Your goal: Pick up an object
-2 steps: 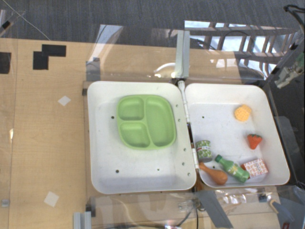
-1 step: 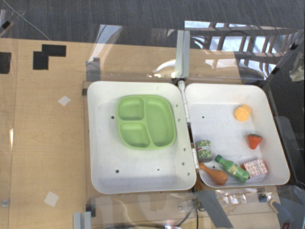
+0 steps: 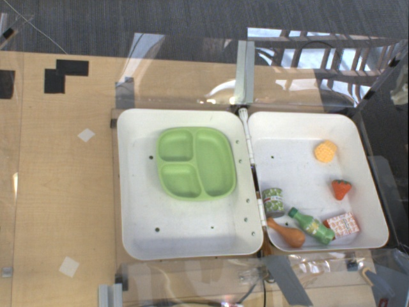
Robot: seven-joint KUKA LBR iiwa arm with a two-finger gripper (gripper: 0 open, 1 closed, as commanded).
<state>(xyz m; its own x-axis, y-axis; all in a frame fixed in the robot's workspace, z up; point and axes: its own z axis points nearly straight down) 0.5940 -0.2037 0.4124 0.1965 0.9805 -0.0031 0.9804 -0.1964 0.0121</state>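
Strawberry (image 3: 341, 188) in the right bin (image 3: 300, 123) — the free-standing pick on my side

I come in from the right, so the right bin is the nearer one. The strawberry lies by its right wall, well apart from the yellow round piece (image 3: 326, 151) above it and clear of the crowd along the front wall. There a green bottle (image 3: 311, 226) lies on its side, its long axis running from upper left to lower right, with a brown drumstick (image 3: 286, 233) touching or just beside its cap end, a red-and-white packet (image 3: 342, 224) just beside its base, and a small green can (image 3: 273, 200) near the divider. The left bin (image 3: 137, 235) holds a green divided plate (image 3: 195, 163) — farther off and flat, in my judgement a poorer choice. How my fingers stand, spread or pressed together, I cannot tell.
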